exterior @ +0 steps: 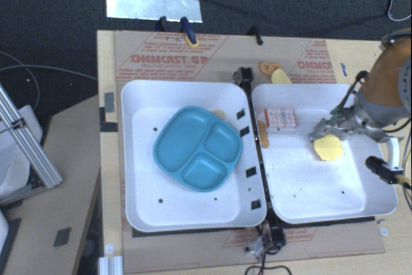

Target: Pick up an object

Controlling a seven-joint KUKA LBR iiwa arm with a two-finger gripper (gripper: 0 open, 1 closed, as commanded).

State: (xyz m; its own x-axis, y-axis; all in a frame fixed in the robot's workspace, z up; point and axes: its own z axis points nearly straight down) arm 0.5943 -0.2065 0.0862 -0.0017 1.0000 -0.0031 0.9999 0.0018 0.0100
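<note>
Blue divided plate (198, 147) fills our left bin (145, 206). Moving right: red-and-white packet (280, 118), then yellow piece (329, 148) in the right bin (322, 203), hand (329, 132) just above it. Finger spread, we cannot tell. We'd centre over the yellow, descend straight, close gently.

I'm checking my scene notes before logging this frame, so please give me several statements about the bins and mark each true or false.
1. The blue plate lies in the left bin. True.
2. The yellow piece lies in the left bin. False: it lies in the right bin.
3. The end effector is over the right bin, right by the yellow piece. True.
4. The small red-and-white packet sits on the blue plate. False: it lies in the right bin.
</note>
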